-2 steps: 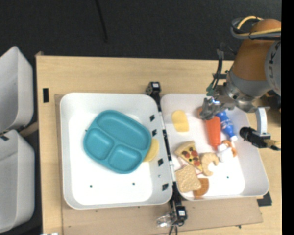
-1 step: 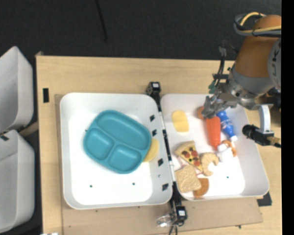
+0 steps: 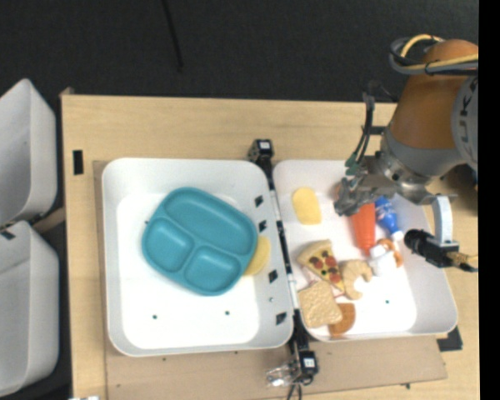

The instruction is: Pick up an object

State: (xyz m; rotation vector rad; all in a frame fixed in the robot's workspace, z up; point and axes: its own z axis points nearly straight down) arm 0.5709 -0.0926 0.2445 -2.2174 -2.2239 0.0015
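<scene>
Down in the right bin (image 3: 433, 307) lies a heap of small toy foods. Closest to the claw (image 3: 352, 197) is an orange carrot-like piece (image 3: 364, 227), long and smooth, lying roughly lengthwise away from the claw's tip and just below it. A blue-and-white bottle-like item (image 3: 387, 216) lies against the carrot's right side, directly below the wrist. A pale yellow lump (image 3: 307, 206) lies a little to the claw's left, apart from it. Farther below sit a pizza slice (image 3: 320, 260) with dark dots, a tan slice of bread (image 3: 320, 304) and a small beige shape (image 3: 355, 273), all near each other.

The arm (image 3: 429, 115) reaches in from the right, its orange band bulging above the wrist, and tilts down and leftward so the dark claw hangs low over the bin's upper middle. Whether the claw is spread or closed I cannot tell; it is dark and blurred, and nothing clearly sits in it.

Well to the claw's left, the other bin (image 3: 125, 323) holds a teal divided plate (image 3: 200, 240).
</scene>
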